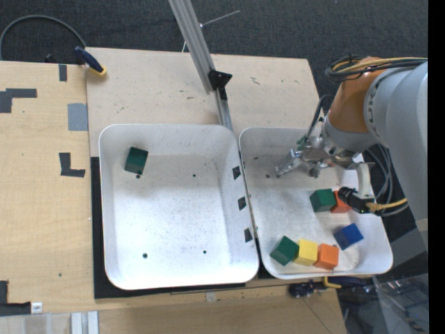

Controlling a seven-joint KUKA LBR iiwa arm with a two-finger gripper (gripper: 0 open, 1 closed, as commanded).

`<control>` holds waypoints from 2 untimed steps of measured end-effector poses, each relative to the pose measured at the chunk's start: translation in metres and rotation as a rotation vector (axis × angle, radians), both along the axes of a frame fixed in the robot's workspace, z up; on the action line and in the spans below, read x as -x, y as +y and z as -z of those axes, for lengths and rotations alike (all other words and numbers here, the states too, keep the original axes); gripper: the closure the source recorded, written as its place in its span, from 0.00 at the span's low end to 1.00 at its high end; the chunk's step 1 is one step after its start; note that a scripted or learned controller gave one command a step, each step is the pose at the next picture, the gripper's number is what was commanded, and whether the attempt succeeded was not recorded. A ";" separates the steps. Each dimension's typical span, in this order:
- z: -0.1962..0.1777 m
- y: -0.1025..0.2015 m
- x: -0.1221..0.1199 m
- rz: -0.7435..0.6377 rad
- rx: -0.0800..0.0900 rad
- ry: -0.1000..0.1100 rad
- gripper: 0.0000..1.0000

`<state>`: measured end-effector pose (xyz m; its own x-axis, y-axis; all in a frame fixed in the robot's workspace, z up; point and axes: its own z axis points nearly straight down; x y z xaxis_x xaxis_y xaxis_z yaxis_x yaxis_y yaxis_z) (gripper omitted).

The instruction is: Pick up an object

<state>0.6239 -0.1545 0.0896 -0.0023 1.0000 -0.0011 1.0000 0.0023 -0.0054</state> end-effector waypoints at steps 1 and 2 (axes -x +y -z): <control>-0.012 0.001 -0.001 -0.002 -0.001 -0.003 1.00; -0.075 0.001 0.001 0.001 0.000 -0.011 1.00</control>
